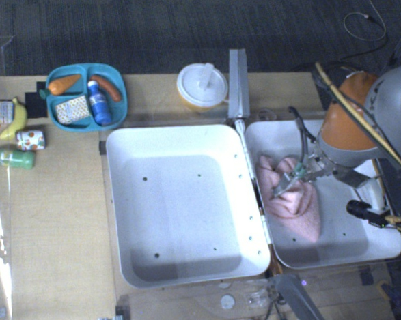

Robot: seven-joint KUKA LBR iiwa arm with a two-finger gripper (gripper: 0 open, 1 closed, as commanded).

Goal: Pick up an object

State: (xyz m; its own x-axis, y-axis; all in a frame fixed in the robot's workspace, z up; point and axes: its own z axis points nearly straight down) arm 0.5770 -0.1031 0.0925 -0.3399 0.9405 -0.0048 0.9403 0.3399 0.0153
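A crumpled pink cloth (290, 197) lies in the left half of the right white bin (344, 248). My gripper (292, 179) reaches in from the right and sits low over the cloth's upper part, its thin fingertips touching or pressing into the folds. The arm's grey body and orange band (345, 128) hang above the bin's right side. I cannot make out whether any cloth is caught between the fingers.
The left white bin (183, 205) sits beside the right one, a metal divider (236, 85) between them at the back. A white lidded cup (203, 86), a blue tray of toy food (86, 97), and small items (14, 135) stand on the bench.
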